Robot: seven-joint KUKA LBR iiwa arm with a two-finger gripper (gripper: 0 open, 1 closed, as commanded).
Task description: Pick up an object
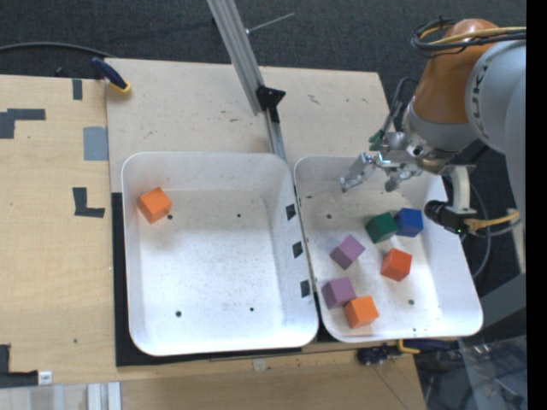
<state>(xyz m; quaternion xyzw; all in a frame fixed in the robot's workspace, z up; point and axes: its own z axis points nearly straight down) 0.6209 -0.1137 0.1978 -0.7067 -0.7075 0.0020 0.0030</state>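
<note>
The gripper hangs over the far end of the right bin with its fingers spread apart — nothing sits between them. The closest blocks are the green block and the blue block, side by side, nearer the front — the arm must reach down and forward.

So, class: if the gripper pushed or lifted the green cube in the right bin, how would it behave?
The green cube has flat faces, so it would probably slide, not roll. It looks rigid and likely light. It touches the blue cube, so a push would probably shift both.
</note>
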